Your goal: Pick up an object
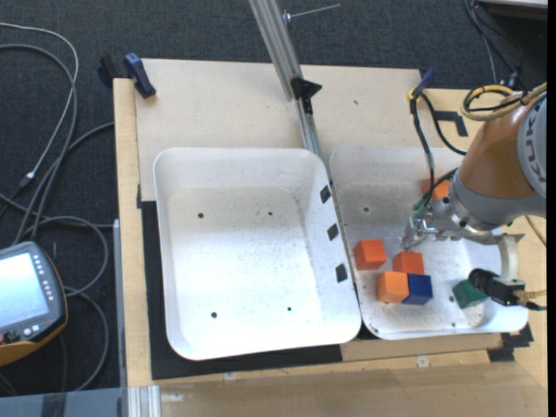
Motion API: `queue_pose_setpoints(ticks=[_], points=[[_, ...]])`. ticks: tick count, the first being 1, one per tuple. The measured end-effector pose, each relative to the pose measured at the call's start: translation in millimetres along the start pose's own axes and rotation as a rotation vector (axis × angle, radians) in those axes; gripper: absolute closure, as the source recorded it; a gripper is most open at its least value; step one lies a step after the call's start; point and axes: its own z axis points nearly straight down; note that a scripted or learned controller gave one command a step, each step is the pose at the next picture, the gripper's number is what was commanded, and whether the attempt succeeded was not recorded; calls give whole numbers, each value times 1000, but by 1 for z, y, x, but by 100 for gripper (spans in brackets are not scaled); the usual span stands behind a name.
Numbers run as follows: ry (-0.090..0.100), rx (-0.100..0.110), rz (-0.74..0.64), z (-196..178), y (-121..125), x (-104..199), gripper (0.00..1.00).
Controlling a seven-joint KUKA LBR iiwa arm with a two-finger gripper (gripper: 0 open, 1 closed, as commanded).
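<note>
At the far left edge of the frame, low down, a handheld control pendant with an orange rim and a lit screen (24, 295) lies on the dark carpet, with pale cables (54, 159) looping above it. Near the upper left corner of the tan wooden bench top (217, 102), a blue clamp (139, 74) grips the board's edge. Below it sits the left shallow white plastic bin (174, 198), its speckled floor marked by a few small dark holes. A slanting grey metal rail (276, 37) comes down from the top of the frame and ends at the gap between the two bins.

Right of that gap lies the right shallow white plastic bin (382, 159). On its floor, toward the lower middle, an orange cube (371, 254) stands a little apart from a tight cluster: a darker orange-red block (408, 262), a lighter orange block (392, 287) and a small blue cube (419, 288), the blue one touching both neighbours. A green block (469, 295) rests near the bin's lower right rim, beside a black fitting. Another orange piece (435, 187) peeks out just beside the arm.

The grey and orange robot arm (504, 159) reaches in from the right edge, and its two-finger gripper (423, 228) hangs above the bin floor, just above the cluster. Whether it is parted or closed cannot be told.
</note>
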Motion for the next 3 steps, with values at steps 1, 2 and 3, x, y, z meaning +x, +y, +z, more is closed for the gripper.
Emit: queue_pose_setpoints(ticks=[1,2,3], points=[[0,-2,-2,1,2,1,0],[-35,-45,15,17,-24,33,0],[-35,-49,16,5,-22,30,100]])
